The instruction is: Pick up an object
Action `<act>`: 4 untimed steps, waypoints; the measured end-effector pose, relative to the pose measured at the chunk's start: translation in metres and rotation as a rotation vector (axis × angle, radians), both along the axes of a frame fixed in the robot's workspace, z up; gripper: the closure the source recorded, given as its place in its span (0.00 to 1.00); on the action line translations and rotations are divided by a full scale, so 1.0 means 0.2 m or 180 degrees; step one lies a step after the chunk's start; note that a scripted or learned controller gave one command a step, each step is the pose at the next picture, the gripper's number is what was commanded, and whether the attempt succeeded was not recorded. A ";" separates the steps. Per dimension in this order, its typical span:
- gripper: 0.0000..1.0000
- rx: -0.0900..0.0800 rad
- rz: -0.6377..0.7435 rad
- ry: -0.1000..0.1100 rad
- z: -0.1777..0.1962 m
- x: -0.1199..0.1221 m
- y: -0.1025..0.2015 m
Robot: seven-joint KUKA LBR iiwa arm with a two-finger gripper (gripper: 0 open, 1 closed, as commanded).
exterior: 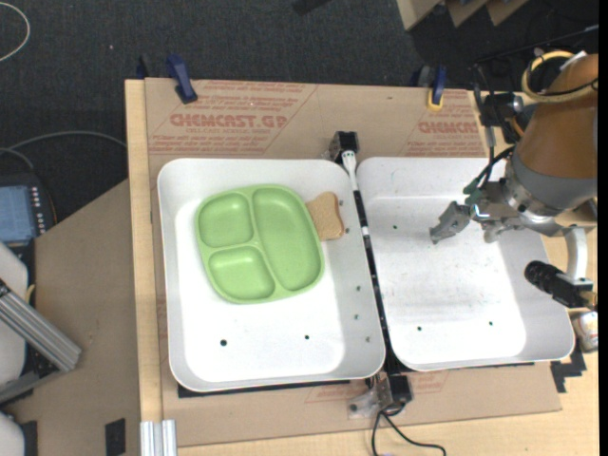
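Left bin [190, 331]: one green plate [258, 243], one sponge [327, 216]. Right bin [456, 321]: pincer [463, 218], fingers' state unclear.

Out of my sight

My arm [560, 112] runs off the right edge; the green tray [258, 243] covers the tan sponge's [327, 216] left edge.

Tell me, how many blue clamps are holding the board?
2. One blue clamp grips the board's far edge above the left bin; the other clamp grips it above the right bin. The arm may hide more.
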State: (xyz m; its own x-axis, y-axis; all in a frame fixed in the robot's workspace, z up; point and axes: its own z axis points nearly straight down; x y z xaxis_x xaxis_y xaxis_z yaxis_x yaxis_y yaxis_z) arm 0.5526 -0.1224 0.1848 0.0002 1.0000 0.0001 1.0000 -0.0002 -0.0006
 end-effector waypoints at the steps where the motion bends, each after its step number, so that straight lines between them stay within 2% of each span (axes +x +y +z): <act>1: 1.00 -0.0002 0.0001 -0.0009 0.05 0.00 0.00; 2: 1.00 0.0007 0.0034 -0.0008 0.09 0.03 0.59; 3: 1.00 0.0004 0.0011 -0.0010 0.49 -0.29 0.69; 4: 1.00 0.0013 0.0023 -0.0051 1.08 -0.36 0.90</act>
